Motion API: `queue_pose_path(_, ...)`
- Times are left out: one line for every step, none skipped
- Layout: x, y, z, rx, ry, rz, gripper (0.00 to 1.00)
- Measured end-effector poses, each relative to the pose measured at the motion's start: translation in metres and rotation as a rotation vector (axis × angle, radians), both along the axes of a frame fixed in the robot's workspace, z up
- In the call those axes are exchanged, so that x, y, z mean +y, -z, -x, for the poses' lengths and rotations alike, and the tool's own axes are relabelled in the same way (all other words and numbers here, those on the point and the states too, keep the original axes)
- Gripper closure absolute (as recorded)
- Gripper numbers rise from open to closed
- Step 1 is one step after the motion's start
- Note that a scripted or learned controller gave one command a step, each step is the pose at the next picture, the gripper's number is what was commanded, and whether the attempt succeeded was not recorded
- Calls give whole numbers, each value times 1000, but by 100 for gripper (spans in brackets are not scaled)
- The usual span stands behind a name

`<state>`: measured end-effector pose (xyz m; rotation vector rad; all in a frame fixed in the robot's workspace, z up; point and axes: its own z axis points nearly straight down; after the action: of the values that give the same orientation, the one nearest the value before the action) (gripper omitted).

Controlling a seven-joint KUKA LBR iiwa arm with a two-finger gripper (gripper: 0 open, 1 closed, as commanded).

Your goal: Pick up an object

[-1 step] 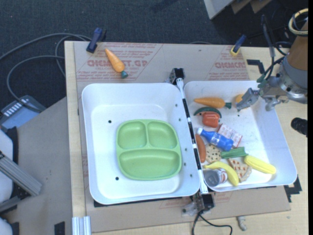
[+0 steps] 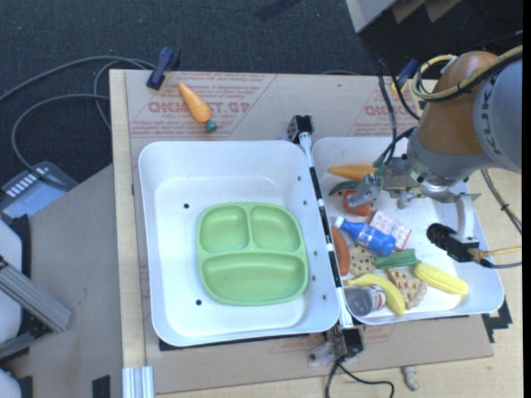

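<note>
While gripper [image 2: 362,194] hangs low in right bin [image 2: 489,293], fingers' state can't tell. Item: red toy [image 2: 357,206], directly beneath tip, touching or nearly; orange carrot [image 2: 352,172] just behind, long axis approx. left-right.

toy foods [image 2: 390,264] lie jumbled together in the right bin [image 2: 489,293].

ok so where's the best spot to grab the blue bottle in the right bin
Probably mid-body on the blue bottle, coming straight down. It lies flat, running from upper left to lower right, so the fingers should close across its narrow width. A pink packet touches its upper side and crackers sit just below, so finger room looks tight on both sides. The gripper hovers just above it in the view.
</note>
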<state>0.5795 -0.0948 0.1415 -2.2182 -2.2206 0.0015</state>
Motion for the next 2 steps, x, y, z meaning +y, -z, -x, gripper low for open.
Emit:
queue_pose_path(28,-43,-7,-4,0,1,0)
queue_pose_path(2,44,8,-14,2,4,0)
